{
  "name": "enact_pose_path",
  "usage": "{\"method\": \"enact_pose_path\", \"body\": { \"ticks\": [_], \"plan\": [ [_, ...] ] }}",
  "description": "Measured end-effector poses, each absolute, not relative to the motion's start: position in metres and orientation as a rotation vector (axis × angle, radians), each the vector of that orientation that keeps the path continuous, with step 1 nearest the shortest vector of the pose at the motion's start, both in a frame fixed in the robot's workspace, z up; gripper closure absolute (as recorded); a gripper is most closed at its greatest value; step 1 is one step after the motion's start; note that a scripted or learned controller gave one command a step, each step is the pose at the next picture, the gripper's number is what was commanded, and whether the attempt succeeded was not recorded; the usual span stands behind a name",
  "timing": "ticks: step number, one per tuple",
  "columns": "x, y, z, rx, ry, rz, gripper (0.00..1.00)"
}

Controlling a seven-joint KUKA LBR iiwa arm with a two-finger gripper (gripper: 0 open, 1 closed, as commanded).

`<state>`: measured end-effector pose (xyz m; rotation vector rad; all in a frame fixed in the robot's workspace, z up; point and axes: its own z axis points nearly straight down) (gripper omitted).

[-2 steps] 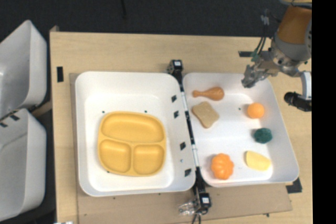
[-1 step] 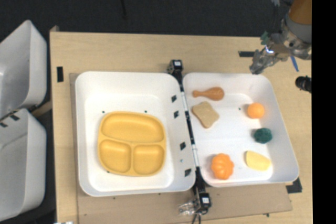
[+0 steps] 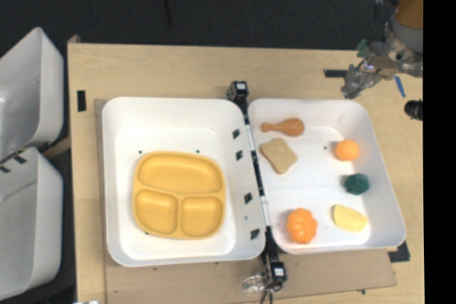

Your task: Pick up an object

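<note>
The right bin point(image 3: 381, 167) holds a brown chicken drumstick point(image 3: 284, 127), a tan bread slice point(image 3: 278, 154), a small orange ball point(image 3: 347, 149), a dark green lump point(image 3: 356, 184), an orange pumpkin-like piece point(image 3: 301, 225) and a pale yellow wedge point(image 3: 349, 218). My gripper point(image 3: 354, 84) hangs above the bench just beyond the right bin's far right corner, clear of all the objects, with nothing seen between its fingers.
The left bin point(image 3: 117, 174) holds a yellow three-compartment plate point(image 3: 178, 194). White chairs point(image 3: 25, 153) stand off the bench's left side. Bare wooden bench point(image 3: 214, 71) runs behind both bins.
</note>
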<state>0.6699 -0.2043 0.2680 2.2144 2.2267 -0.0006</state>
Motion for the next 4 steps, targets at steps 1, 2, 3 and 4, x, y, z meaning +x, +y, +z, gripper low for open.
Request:
{"method": "enact_pose_path", "body": {
  "ticks": [1,2,3,4],
  "plan": [
    [0.662,-0.153,0.274,2.216,2.227,-0.001,1.00],
    [0.660,-0.104,0.276,2.217,2.228,-0.002,1.00],
    [0.654,-0.043,0.266,2.216,2.230,-0.002,1.00],
    [0.639,0.000,0.262,2.217,2.230,-0.004,1.00]
  ]
}}
